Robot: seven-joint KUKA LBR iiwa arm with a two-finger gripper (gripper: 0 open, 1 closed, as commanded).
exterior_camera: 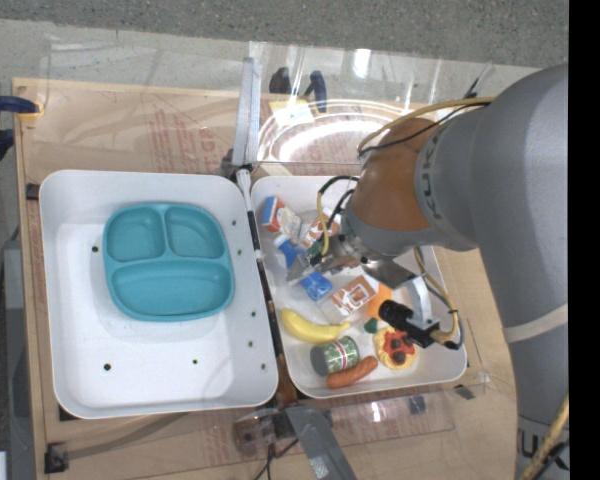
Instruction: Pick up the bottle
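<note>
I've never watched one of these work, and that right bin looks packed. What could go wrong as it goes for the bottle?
1. Crowding: the right bin holds a banana, can, sausage and small cartons close together, so the arm might grab or knock a neighbour.
2. The arm's bulk covers part of the bin, so I cannot pick out the bottle or the jaws; the aim could be off.

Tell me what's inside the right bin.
The right bin holds a banana, a sausage, a green can, a small blue carton and other toy food. The arm covers its upper part, so anything there is hidden.
</note>
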